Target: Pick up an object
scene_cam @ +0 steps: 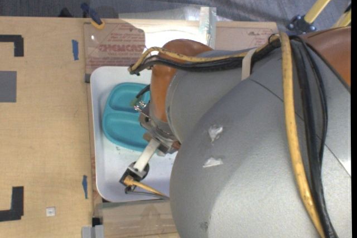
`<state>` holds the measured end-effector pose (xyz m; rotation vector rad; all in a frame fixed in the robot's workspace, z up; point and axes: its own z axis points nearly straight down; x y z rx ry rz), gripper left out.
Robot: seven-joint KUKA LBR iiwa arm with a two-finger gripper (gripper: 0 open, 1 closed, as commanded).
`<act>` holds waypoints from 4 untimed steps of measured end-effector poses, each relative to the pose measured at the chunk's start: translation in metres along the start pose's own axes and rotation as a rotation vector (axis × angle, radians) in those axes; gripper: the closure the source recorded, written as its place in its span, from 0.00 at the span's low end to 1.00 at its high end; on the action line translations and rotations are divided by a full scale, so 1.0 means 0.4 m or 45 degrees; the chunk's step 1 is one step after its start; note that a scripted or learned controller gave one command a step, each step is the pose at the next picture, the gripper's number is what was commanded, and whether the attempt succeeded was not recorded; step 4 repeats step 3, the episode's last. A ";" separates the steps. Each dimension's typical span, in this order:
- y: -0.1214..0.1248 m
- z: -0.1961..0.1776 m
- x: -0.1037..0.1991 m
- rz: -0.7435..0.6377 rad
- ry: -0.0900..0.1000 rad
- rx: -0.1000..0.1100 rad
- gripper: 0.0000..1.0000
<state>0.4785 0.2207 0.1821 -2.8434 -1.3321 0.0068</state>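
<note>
Grey arm (240, 147) over most of white bin (109, 175), teal object (120, 120) half hidden, end effector (148, 121) state unclear.

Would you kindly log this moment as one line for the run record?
gripper: at teal object | place: white bin | grasp: not confirmed

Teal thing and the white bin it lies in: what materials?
Teal thing: probably moulded plastic, smooth and slightly glossy, judging by its rounded lobes and soft highlights. White bin: likely plastic too, with a satin finish, even colour and a rounded corner.
</note>
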 end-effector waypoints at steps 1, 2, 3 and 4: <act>-0.007 0.046 0.008 0.564 0.002 -0.003 1.00; -0.005 0.001 0.009 0.861 0.006 -0.002 1.00; 0.035 -0.334 0.004 0.199 0.010 -0.004 1.00; 0.035 -0.334 0.004 0.199 0.010 -0.004 1.00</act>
